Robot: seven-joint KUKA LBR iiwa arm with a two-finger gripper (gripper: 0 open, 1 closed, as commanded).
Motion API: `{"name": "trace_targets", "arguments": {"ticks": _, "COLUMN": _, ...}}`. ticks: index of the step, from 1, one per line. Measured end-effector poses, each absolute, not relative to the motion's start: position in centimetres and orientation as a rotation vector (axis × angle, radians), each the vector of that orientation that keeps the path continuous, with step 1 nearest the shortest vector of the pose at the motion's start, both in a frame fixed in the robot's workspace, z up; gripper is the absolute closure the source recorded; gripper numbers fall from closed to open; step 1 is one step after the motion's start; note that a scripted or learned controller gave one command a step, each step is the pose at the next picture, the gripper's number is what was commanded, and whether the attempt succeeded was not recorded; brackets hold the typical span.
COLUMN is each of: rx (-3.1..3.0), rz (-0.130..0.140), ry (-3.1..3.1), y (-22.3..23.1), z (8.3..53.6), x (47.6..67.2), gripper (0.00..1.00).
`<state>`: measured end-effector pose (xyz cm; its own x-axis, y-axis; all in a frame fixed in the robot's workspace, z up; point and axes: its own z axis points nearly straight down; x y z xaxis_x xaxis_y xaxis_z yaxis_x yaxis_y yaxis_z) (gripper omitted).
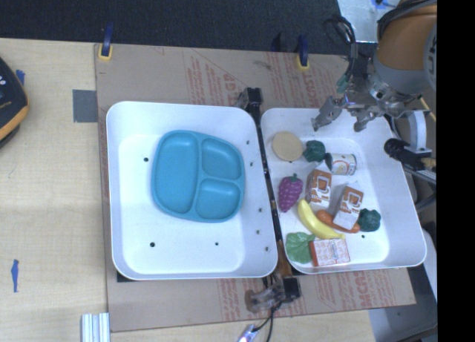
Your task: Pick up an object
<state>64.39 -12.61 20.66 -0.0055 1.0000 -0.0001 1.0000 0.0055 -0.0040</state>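
Jaws (343, 116) spread, empty, above right bin (407, 207). Banana (315, 221): light, stiff, slick plastic by the look; pinch mid-curve.

Blue tray (198, 175) in white bin (126, 255); yellow banana (315, 220), purple grapes (289, 191), green broccoli (314, 150).

A robotics lab test cell. A wooden tabletop (44, 207) carries a cardboard sheet (185, 73) held by clamps (106, 42) at the upper edge. On it sit two white bins (126, 244), the right one holding toy food (315, 219). An industrial arm (404, 33) with loose cables occupies the upper right.
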Motion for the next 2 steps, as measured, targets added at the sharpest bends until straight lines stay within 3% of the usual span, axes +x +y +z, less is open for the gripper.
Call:
{"name": "trace_targets", "arguments": {"ticks": 1, "rx": -2.214, "rz": 0.007, "ry": -2.225, "y": -11.5, "z": 9.1, "x": 62.0, "gripper": 0.0}}
{"name": "trace_targets", "arguments": {"ticks": 2, "rx": -2.213, "rz": 0.009, "ry": -2.228, "y": -11.6, "z": 10.2, "x": 62.1, "gripper": 1.0}}
